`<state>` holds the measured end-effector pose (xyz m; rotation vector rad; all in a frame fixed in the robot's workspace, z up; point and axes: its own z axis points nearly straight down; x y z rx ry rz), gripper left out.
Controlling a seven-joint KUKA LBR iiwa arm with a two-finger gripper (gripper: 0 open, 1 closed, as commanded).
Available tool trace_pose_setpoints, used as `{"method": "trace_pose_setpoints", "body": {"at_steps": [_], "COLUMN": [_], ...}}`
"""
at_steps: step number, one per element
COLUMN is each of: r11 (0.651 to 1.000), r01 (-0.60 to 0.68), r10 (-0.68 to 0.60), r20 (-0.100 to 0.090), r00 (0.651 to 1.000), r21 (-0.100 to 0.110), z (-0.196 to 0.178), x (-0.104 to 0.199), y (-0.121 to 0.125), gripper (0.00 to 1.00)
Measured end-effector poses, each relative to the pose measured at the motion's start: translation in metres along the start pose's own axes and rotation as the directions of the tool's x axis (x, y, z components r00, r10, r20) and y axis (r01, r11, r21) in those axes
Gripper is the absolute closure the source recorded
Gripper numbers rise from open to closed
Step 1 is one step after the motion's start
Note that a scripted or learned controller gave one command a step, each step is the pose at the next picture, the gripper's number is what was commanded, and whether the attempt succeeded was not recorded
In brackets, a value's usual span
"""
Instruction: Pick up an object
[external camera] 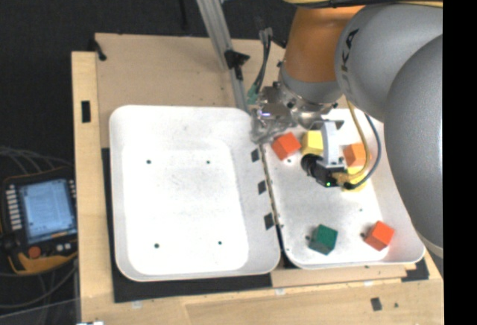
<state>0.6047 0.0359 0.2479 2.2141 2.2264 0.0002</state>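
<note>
2 bins on the bench. Right bin (350, 212) holds 3 orange blocks (285, 146): one just beside the end effector (266, 122), one partly behind the wrist, one front-right. Also 1 yellow block (313, 141) and 1 green block (323, 238). End effector grip state: can't tell.

Both bins are plain white: the right bin (350, 208), which holds the green block (323, 238), and the left bin (179, 167), left of that block, marked with four small dark dots. Just right of the green block lies an orange-red block (378, 235). Farther back from it sit an orange block (285, 146) and a yellow block (313, 142). The tabletop (149, 70) is pale tan.
</note>
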Motion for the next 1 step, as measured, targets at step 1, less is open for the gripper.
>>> {"method": "trace_pose_setpoints", "body": {"at_steps": [1], "r11": [1.0], "r01": [0.001], "r10": [-0.001], "r20": [-0.001], "r00": [1.0], "r21": [-0.001], "z": [-0.0009], "x": [0.0508], "y": [0.0148], "gripper": [1.0]}}
